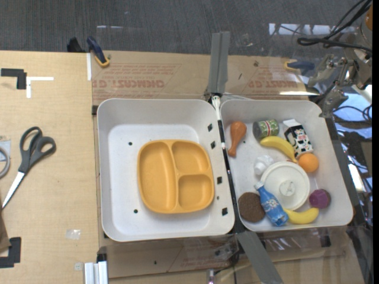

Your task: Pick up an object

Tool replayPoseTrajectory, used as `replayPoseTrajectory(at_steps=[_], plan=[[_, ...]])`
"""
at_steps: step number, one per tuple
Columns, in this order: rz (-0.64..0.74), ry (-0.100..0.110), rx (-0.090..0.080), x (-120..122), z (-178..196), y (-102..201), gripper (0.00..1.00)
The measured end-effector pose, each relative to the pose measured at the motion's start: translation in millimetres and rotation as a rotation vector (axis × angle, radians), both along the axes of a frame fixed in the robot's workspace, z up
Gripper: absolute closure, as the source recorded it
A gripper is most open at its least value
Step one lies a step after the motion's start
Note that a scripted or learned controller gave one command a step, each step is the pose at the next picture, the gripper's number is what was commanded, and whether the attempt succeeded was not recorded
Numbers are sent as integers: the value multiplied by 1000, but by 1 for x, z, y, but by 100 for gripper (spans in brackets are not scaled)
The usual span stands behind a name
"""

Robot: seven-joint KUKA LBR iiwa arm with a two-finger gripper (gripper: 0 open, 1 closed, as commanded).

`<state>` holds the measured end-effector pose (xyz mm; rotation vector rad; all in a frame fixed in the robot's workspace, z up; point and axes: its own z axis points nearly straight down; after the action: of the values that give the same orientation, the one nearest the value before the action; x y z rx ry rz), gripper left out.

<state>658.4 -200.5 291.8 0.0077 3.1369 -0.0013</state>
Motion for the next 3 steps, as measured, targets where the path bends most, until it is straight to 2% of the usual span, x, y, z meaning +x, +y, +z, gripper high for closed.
replayPoseTrajectory(at_steps=[1,2,3], plan=[[-243,-8,-1,-48,-170,6,0],[-309,0,3,-61,-198,-14,0],[-306,-6,1,-59,-186,-13,100]])
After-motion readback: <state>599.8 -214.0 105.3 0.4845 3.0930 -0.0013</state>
